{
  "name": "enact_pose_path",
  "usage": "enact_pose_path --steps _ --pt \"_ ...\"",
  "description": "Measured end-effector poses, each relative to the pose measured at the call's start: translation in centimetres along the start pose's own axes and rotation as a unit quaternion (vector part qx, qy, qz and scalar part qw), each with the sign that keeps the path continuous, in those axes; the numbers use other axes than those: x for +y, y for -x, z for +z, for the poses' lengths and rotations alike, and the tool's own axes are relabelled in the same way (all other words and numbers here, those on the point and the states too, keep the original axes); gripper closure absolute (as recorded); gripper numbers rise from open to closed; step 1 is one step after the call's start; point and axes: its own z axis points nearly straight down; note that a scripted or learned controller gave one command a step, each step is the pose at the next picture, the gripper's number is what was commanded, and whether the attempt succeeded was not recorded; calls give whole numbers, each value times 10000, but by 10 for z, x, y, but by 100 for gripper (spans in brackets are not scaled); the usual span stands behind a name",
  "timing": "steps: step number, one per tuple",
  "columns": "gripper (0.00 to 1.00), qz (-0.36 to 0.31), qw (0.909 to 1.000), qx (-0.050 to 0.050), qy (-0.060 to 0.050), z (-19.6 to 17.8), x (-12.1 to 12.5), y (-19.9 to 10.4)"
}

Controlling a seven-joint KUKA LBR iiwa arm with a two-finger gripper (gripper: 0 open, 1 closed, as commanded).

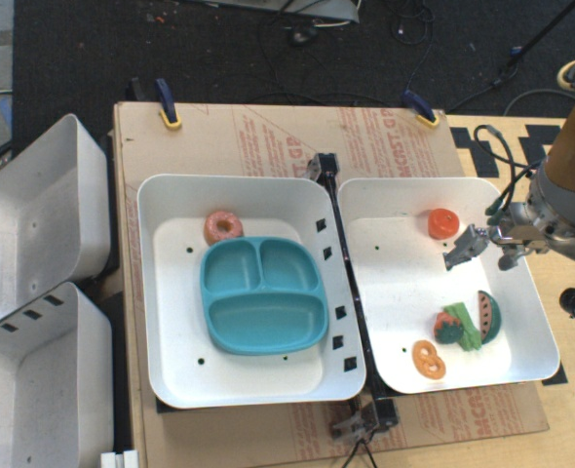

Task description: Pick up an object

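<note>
Starting at the left bin [161,261]: one blue tray [265,295] and one pink donut [223,226] touching its far edge. Right bin [385,203]: one pretzel [428,359], one green toy [458,326], one melon slice [487,315], one orange cap [443,223]. Gripper [478,244] hovers empty, fingers apart; the cap, nearest candidate, lies just left and slightly beyond it, round, no long axis.

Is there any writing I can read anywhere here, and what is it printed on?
Red print on the cardboard sheet under the bins, upside down from this view: too blurred to read.
More red print along its front edge: also unreadable.
The bins, the tray and the toys bear no readable text.
</note>
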Motion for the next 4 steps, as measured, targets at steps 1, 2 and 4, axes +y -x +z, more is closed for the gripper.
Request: enact_pose_path --steps 1,2,4 --pt "0 -13 10000 -10 50 -5 2 0" --pt "0 3 10000 -7 26 56 2 7" --pt "0 10 9999 -50 96 154 -1 9"
